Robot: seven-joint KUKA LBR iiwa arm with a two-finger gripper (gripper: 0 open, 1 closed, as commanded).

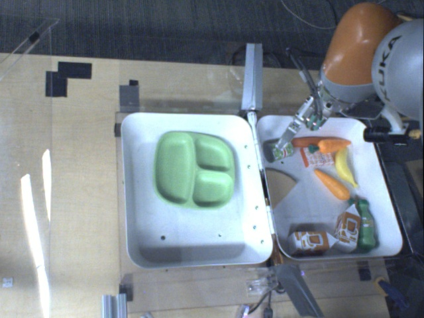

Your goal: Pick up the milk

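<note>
Nearest me, well this side of the banana [344, 167], lies what I take for the milk [346, 227], a white-and-brown carton touching a green bottle [365, 225]; a brown carton [310, 241] sits just beside it; further on, the gripper [283, 148] hangs beyond and left of the banana, low over the bin's far corner; open or closed, I can't tell. The risk: it's well apart from the milk; crowded neighbours could get grabbed or nudged instead.
</note>
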